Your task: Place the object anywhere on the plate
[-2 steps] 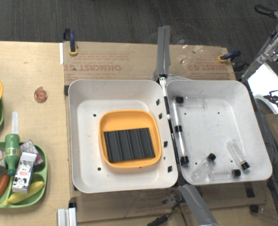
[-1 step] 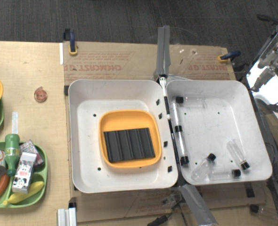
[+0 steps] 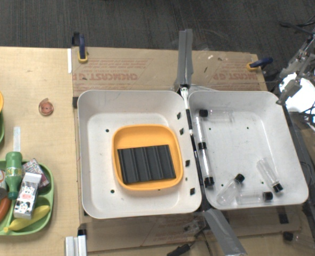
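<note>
A dark ridged slab (image 3: pixel 147 163) is seen lying flat on the orange plate (image 3: pixel 121 136) in the left bin (image 3: pixel 88 143). All of it is carried inside the plate's rim, a little toward the near edge. Its long axis is laid across the view, left to right, with a slight tilt. Its ridges are run the other way, from far edge to near. No end is marked out as a front, so no pointing direction can be given.

What is taken to be the gripper (image 3: pixel 292 87) is glimpsed, blurred, at the far right, above the outer wall of the right bin (image 3: pixel 285 116). Whether the jaws are released or clenched cannot be told, and nothing is seen held there. From that spot the slab is found well apart, to the view's left and nearer the camera, with the whole right bin and the divider between.

Clear tubes with black caps are scattered in the right bin. A long tube (image 3: pixel 198 143) is lined up along the wall beside the plate's bin, and the short tubes (image 3: pixel 269 175) are gathered toward the near corner. All of them are nearer the arm than the slab is.

If the slab is the object meant, the task is judged done as things lie. If a tube is meant, a reach down and leftward into the right bin is called for, with the grip set across the tube's length.
</note>
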Action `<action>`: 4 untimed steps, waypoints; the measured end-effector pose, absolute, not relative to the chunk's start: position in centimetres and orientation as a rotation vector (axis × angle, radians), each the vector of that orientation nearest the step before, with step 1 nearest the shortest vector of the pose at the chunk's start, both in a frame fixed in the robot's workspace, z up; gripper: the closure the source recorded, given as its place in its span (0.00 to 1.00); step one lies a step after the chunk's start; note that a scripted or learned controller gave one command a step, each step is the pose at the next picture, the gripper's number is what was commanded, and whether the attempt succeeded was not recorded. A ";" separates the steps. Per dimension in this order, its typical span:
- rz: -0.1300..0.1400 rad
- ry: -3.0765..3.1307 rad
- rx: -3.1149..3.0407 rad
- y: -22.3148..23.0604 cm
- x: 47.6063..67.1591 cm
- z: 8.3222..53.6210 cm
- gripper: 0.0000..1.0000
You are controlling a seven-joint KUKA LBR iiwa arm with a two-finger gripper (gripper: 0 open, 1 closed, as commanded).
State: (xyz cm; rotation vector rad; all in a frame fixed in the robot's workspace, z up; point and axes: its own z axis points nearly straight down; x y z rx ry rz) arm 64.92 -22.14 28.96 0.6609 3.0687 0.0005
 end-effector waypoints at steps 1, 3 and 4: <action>0.001 3.133 0.177 -22.2 65.1 24.6 0.00; 0.000 3.036 -0.783 -22.1 66.0 22.8 0.00; 0.000 2.957 -1.040 -22.2 66.0 34.3 0.00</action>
